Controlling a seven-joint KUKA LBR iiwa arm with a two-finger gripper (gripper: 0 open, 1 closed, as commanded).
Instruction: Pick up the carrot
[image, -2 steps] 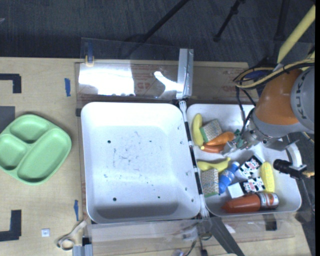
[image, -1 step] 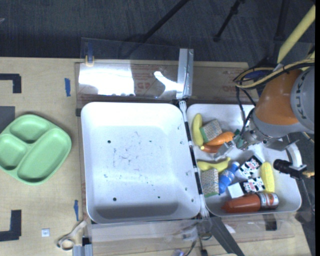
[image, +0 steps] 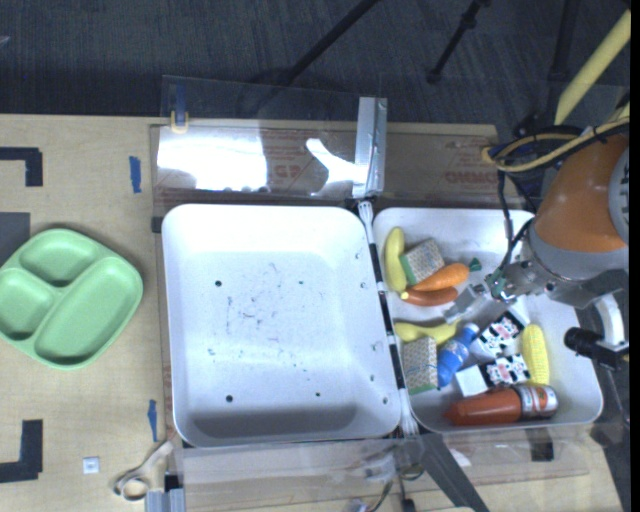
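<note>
Orange carrot (image: 440, 280) in right bin (image: 585, 405), jaws (image: 487, 290) just beside its tip; grip state unclear

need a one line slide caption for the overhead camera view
KUKA arm's gripper reaches into the right bin beside the carrot, among bananas, corn and a bottle.

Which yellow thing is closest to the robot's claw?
The banana lying flat in the middle of the right bin sits closest to the gripper. The other banana stands by the divider; the corn lies farther right.
</note>
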